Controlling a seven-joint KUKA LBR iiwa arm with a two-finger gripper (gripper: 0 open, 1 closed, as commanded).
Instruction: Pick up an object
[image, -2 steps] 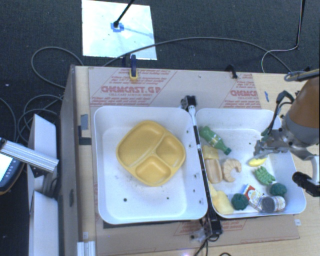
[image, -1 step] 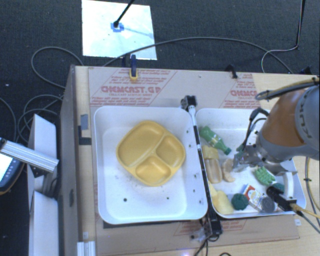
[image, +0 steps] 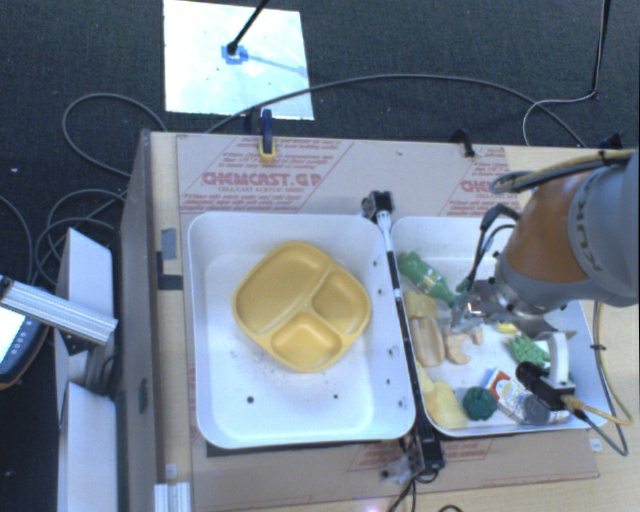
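Yellow dominates the left bin (image: 215, 400), where a three-compartment plastic plate (image: 302, 305) lies alone, and over on the right the grey arm with its orange band (image: 545, 240) reaches down into the right bin (image: 445, 232). The gripper (image: 466, 318) sits low among the clutter there, right over a pale bread-like piece (image: 458, 347) and just beside a longer tan piece (image: 429, 340); how it stands I cannot tell from here, and nothing shows clearly held. A green bottle (image: 424, 272) lies up-left of it, a dark green lump (image: 479, 402) sits nearer the front wall, and a small green toy (image: 528, 350) rests to its right
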